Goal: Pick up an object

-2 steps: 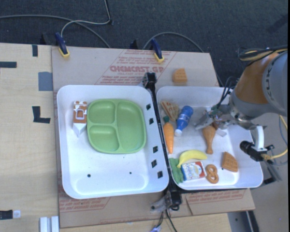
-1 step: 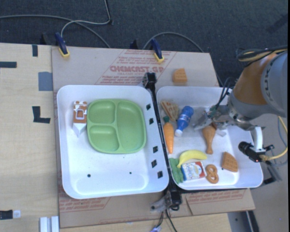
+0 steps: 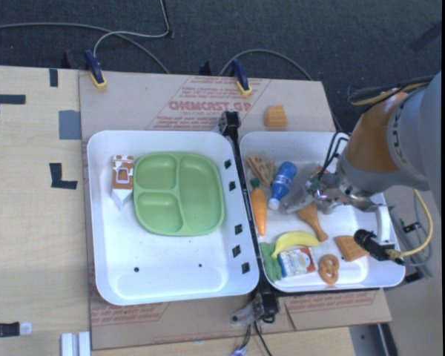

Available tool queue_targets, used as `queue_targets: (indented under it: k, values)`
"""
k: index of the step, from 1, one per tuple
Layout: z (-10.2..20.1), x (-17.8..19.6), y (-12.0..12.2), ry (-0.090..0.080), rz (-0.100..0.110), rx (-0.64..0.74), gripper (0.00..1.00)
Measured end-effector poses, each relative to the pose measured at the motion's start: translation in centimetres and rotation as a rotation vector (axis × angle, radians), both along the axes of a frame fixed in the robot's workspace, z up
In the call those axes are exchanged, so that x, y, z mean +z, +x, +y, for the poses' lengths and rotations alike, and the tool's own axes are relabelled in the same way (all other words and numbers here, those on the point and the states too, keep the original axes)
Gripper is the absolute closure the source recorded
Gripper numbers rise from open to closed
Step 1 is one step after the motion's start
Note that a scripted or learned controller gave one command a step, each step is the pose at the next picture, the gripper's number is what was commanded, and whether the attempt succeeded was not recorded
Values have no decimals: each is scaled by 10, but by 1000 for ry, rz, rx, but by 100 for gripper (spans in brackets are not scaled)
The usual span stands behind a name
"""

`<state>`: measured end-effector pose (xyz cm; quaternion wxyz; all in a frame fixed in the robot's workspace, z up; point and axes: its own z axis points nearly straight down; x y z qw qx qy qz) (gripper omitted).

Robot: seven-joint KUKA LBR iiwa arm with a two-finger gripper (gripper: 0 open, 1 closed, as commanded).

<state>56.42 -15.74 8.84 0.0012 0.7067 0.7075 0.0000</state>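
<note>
Grey robot arm (image 3: 400,143) at frame right lowers its gripper (image 3: 319,193) into the right bin (image 3: 389,277), just above a chicken drumstick (image 3: 311,219); jaw state unclear.

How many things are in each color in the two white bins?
Green: 1, the divided plate
Blue: 1, the bottle
Yellow: 1, the banana
Orange or brown: 4, the carrot, drumstick, pretzel, cracker
White with print: 2, the carton, packet
Total: 9, leaving out some half-hidden bits I can't make out.
</note>
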Motion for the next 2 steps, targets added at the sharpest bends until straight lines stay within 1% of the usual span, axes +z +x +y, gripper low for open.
queue_targets:
  k: [1, 2]
  values:
    - [0, 10, 0, 0, 0, 0, 100]
    - [90, 97, 29, 3, 0, 3, 100]
